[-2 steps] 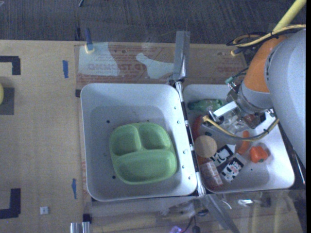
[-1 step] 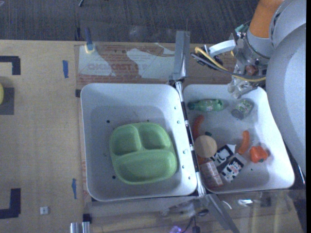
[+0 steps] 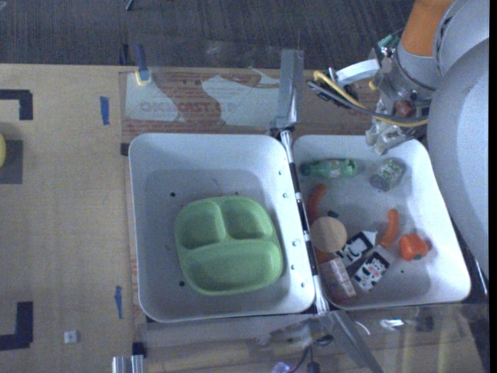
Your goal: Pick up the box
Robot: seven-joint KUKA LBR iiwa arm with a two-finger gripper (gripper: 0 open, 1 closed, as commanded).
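Box [image 3: 370, 271] lies near the right bin's [image 3: 446, 282] front edge, black-and-white, touching a second patterned carton [image 3: 356, 246] and just beside a brown packet [image 3: 338, 278]. Gripper [image 3: 386, 136] hangs over the bin's far rim, well apart from it (whether it stands wide or narrow I cannot tell). A good approach, I judge, descends straight over the box, clear of the wooden ball [image 3: 328, 233] and neighbours.

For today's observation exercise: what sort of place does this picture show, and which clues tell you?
Probably a robotics lab test bench. Clues: a grey robot arm with an orange band reaching in, two shallow white plastic bins side by side, and blue tape marks on the wooden bench top.
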